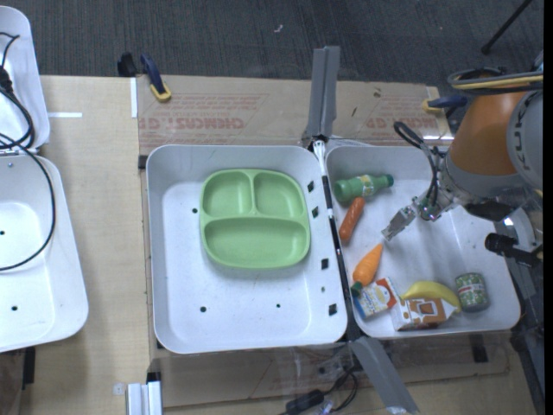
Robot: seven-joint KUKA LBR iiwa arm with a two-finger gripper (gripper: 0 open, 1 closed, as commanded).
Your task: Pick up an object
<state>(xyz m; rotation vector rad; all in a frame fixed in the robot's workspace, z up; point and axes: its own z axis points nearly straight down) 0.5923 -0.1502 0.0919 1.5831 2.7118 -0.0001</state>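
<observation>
Orange carrot [368, 264] lies just below-left of the fingers [399, 224], which look narrow and hold nothing.

Even, bright overhead light, soft shadows inside the white bins [164, 258], slightly soft focus throughout.

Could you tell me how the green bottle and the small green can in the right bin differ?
The green bottle lies on its side near the bin's far wall; the green can stands upright near the near wall. The bottle is long and slim with a yellow label band; the can is short and squat with a patterned label. The bottle lies by the sausage; the can sits beside the banana. Both are green and rest in the right bin.
</observation>
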